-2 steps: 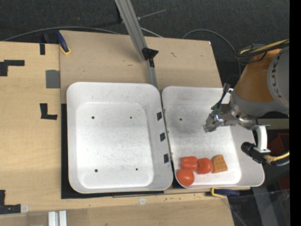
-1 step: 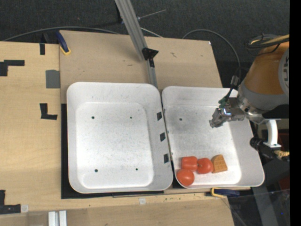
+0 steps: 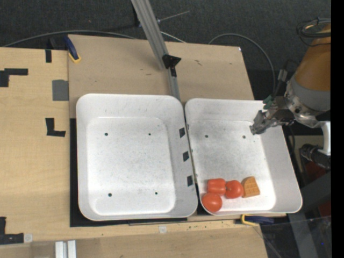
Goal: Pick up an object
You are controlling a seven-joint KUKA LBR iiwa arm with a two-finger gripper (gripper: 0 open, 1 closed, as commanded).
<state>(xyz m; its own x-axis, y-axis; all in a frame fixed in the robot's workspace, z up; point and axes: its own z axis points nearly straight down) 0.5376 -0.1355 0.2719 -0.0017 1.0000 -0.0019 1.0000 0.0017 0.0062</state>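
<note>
a wooden bench (image 3: 134, 63) bears two white bins. the gripper (image 3: 260, 124) hangs over the right bin (image 3: 226, 144); its grip i cannot tell. tomatoes (image 3: 220, 191) and a cracker (image 3: 250, 187) crowd the near wall, risking a blocked or glancing grasp.

A dark grey carpeted floor (image 3: 226, 7) is seen along the top, crossed by thin cables (image 3: 236, 36). A light wooden bench top (image 3: 123, 69) is laid over it, marked at the left with black tape pieces (image 3: 51, 127) and a grey patch (image 3: 60, 90). A slanted metal pole (image 3: 150, 26) is fixed near the bench's far edge. Even, soft light is cast throughout.
</note>
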